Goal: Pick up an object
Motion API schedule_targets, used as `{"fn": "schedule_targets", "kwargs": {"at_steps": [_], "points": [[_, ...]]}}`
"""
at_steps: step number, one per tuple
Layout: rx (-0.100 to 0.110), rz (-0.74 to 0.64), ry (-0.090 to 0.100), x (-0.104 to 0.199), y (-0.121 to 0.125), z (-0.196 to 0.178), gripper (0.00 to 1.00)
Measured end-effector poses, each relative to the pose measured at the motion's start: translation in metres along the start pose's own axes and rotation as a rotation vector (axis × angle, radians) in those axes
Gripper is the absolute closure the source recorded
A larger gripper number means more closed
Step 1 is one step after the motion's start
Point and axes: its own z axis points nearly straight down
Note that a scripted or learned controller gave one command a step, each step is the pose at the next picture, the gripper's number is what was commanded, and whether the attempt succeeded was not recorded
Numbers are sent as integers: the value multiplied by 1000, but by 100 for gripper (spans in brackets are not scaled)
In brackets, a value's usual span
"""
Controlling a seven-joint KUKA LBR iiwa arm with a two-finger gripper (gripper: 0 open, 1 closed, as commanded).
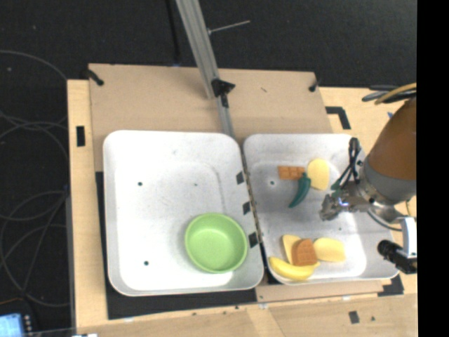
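The claw (331, 208) hangs low over the right bin (266, 153), and from here I cannot tell how it is set. Nothing seems caught in it. The nearest pickings are a green pepper (302, 190) and a pale yellow fruit (318, 173) just to its left, with a banana (291, 269) and a brown piece (304, 253) nearer the front wall. I reckon it should centre squarely over one item before dropping. The arm (393, 153) leans in from the right, wrist bent down; a green bowl (215, 241) sits in the left bin (140, 160)
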Motion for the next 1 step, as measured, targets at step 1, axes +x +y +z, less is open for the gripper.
{"fn": "schedule_targets", "kwargs": {"at_steps": [1], "points": [[5, 1, 0, -1, 11, -48, 100]]}}
